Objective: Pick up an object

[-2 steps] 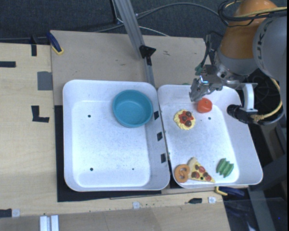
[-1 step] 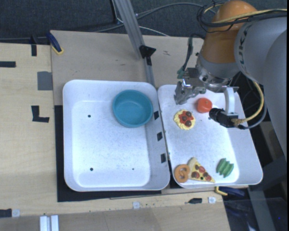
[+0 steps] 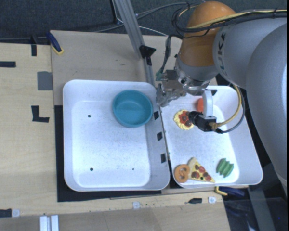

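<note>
Probably light, stiff and a bit slick, this small flat yellow-and-red toy food piece (image 3: 183, 120); best pinched across its thin edges rather than pressed from above. Round and yellow with red and dark blotches, lying flat in the right bin (image 3: 241, 174) toward its far left corner, just beside the gripper (image 3: 166, 96). Cannot tell the pincer's state.

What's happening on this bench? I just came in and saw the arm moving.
A grey robot arm with an orange band is reaching in over the right bin, near the divider between the two bins. Its task is to pick something up. Below it lie a small yellow and red toy, a pizza slice, a round orange piece and a green piece. A blue bowl sits in the left bin.
</note>
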You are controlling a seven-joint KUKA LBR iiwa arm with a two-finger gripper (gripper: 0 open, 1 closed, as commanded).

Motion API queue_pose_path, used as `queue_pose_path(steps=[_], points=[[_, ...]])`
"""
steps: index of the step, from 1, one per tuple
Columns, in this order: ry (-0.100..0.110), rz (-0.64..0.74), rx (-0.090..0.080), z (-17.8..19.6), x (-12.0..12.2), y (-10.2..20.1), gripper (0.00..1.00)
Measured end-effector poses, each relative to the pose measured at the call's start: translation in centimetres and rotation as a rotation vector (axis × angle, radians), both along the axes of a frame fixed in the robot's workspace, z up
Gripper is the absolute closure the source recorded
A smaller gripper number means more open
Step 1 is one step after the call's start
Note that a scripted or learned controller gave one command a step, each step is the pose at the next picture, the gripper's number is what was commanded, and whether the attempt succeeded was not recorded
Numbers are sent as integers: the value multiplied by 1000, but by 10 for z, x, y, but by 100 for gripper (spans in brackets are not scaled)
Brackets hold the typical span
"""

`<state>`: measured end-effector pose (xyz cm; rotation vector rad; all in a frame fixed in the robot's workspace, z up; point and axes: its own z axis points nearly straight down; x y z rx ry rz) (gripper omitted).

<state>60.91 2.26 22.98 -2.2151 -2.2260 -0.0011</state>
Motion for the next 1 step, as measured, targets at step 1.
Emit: queue_pose_path(steps=[1], points=[[0, 0, 0, 9, -8, 52, 100]])
